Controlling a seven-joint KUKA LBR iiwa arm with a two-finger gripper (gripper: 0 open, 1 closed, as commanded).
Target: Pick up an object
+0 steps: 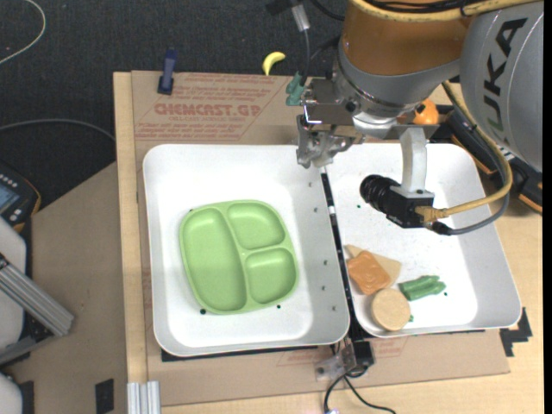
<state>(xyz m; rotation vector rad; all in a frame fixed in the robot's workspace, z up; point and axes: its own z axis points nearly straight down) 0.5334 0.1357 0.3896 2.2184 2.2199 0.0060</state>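
In the right bin [483, 257], near its front left corner, lie an orange waffle-like piece [367, 272], a round tan disc [390, 310] and a small green piece [421, 287]. A green divided plate [237, 255] rests in the left bin [164, 231]. My gripper [314, 151] hangs over the far end of the ridge between the two bins, well away from the small objects. Nothing can be seen held in it.
The bins sit on a cardboard sheet [216, 102]. On it, at the far left, lies a blue clip [167, 72]. A small yellow object [273, 60] lies just beyond the sheet's far edge. A grey rail [34, 296] stands at the left.
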